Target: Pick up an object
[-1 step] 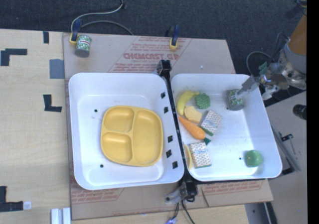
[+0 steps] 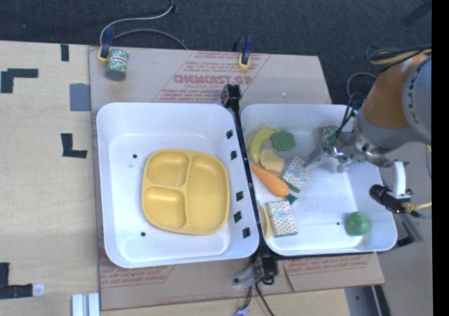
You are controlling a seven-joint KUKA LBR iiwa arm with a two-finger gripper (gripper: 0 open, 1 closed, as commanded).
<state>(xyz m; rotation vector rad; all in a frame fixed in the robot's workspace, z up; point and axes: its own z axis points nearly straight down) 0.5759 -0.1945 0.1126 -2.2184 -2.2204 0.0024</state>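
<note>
End effector [image 2: 330, 147], grip unclear, hovers in right bin [image 2: 365, 114]; carrot [image 2: 271, 180] lies diagonally, seemingly tip toward near-right, open floor beside it.

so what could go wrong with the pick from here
1. The banana, orange carrot, round green piece and patterned packets lie crowded by the right bin's left wall, so a grab there may catch two things or slip off.
2. The gripper sits low near the back wall; a descent could strike the rim.
3. The small green ball may roll away if nudged.
</note>
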